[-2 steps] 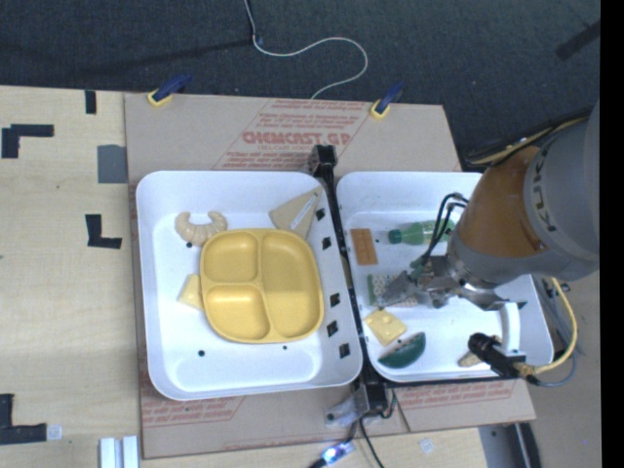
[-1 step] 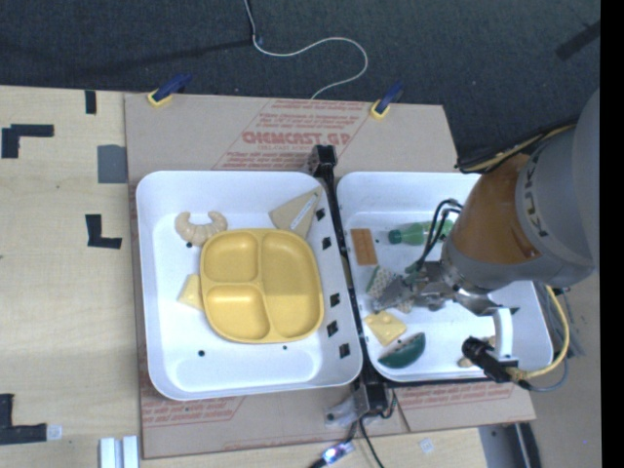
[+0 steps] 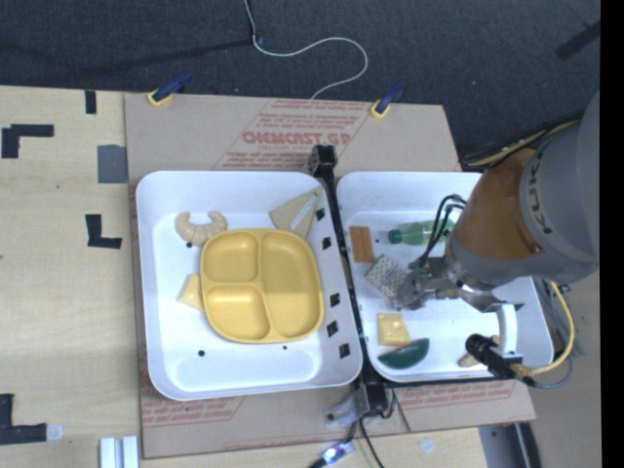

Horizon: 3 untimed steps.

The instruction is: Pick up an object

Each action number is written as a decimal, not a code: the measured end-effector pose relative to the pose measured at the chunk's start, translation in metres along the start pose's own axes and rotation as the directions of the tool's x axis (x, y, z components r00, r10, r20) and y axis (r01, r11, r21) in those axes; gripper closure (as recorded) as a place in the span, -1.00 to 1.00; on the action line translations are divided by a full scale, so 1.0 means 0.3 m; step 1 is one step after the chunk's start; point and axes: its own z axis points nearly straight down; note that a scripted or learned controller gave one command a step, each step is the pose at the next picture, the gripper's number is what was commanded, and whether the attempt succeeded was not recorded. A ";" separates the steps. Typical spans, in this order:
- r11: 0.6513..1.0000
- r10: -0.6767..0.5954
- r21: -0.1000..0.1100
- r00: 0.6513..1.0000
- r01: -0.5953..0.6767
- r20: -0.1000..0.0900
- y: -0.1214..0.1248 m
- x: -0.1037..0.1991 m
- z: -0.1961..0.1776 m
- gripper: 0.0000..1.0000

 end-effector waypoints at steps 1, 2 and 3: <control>1.000 0.000 -0.003 1.000 0.000 0.000 -0.011 -0.005 -0.206 1.00; 1.000 -0.001 -0.005 1.000 0.001 0.001 0.004 0.017 -0.408 1.00; 1.000 0.000 0.000 1.000 0.000 -0.001 0.005 0.019 -0.431 1.00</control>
